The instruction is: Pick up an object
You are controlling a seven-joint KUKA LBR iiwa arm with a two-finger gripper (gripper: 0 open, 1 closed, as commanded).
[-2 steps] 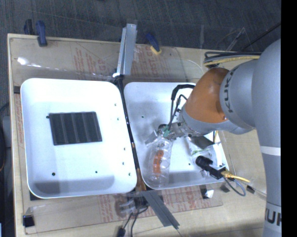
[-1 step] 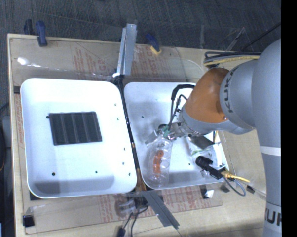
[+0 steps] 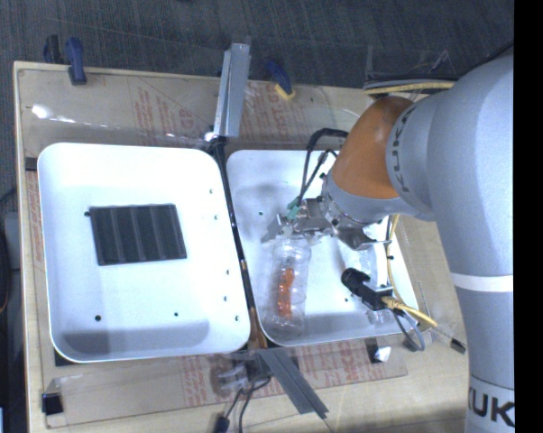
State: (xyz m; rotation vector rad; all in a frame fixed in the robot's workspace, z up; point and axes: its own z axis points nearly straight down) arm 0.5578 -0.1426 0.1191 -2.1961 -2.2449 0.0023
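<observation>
The grey arm (image 3: 452, 152) fills the right side of the frame, its orange band bending toward the centre. Beneath it the pale bench (image 3: 118, 93) spans most of the picture. The left bin (image 3: 64, 242) takes up the left half of the bench, and the right bin (image 3: 253, 188) sits touching it at centre right, partly covered by the arm. A dark ribbed rectangular panel (image 3: 138, 234) lies flat in the upper middle of the left bin. A clear bottle (image 3: 288, 287) with something orange inside lies in the lower left part of the right bin, pointing up the frame. The gripper (image 3: 294, 222) hangs just above the bottle's upper end; whether it is open or closed, or touching the bottle, I cannot tell.
</observation>
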